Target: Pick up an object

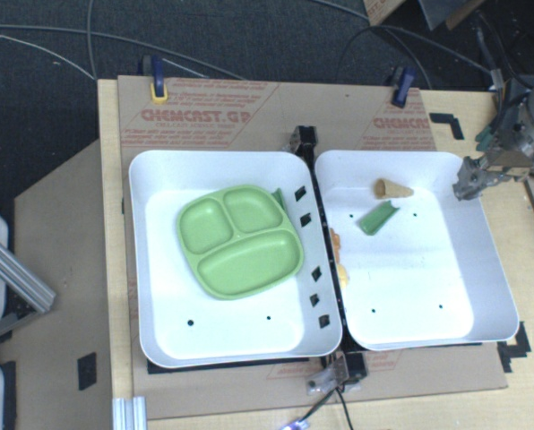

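Note:
A green divided plate lies flat in the left bin. In the right bin a small green block lies near the back, with a tan cone-shaped piece just behind it. A thin orange and yellow item rests against the right bin's left wall. My gripper hangs at the right bin's back right corner, over its rim, well to the right of the green block and the tan piece. Nothing shows in its grasp.
A black divider with clips runs between the two bins. Both bins sit on a cardboard sheet held by blue and yellow clamps at the back. Cables cross the dark floor behind.

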Motion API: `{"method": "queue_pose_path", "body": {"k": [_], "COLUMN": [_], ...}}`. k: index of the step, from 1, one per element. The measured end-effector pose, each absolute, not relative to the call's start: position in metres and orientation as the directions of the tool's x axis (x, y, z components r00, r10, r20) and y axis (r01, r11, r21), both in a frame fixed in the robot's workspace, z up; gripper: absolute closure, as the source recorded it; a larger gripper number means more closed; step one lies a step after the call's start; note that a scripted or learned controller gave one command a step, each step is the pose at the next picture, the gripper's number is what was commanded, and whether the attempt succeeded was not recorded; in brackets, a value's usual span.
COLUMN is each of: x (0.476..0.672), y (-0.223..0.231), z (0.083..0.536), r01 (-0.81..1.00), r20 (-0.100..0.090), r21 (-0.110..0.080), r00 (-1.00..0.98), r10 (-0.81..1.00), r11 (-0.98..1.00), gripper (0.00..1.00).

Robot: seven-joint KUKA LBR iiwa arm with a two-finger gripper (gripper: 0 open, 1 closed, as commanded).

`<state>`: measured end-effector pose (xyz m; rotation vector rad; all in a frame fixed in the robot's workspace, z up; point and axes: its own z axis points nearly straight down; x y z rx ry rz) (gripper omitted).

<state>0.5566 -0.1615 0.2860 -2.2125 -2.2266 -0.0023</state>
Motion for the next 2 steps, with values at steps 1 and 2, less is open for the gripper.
{"method": "queue_pose_path", "body": {"k": [1, 2], "x": [0.555, 0.553], "y": [-0.104, -0.048], "z": [0.285, 0.265], "r01": [1.0, 1.0], "r20": [0.003, 0.004], "r21": [-0.002, -0.004], "r00": [-0.007, -0.006], "r10": [1.0, 1.0], "r11": [0.007, 0.006], "gripper": [1.0, 1.0]}}
